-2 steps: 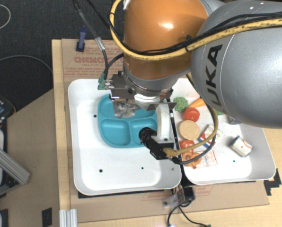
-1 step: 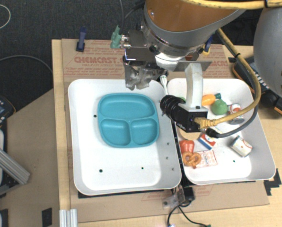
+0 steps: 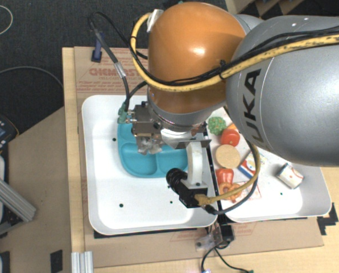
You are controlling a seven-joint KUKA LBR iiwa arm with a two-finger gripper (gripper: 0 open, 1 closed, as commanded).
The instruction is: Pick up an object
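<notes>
Hanging low over the blue tray (image 3: 136, 158) in the nine-o'clock bin (image 3: 101, 169), gripper (image 3: 148, 145) state impossible to tell.

1. Blue plastic dish (image 3: 136, 158): lies flat in the left bin, upper middle; partly hidden under the arm
2. Red items (image 3: 230, 136), green piece (image 3: 217, 122), tan disc (image 3: 227, 156): clustered at the right bin's left edge
3. Small white box (image 3: 289, 176): right bin, apart from the cluster
</notes>
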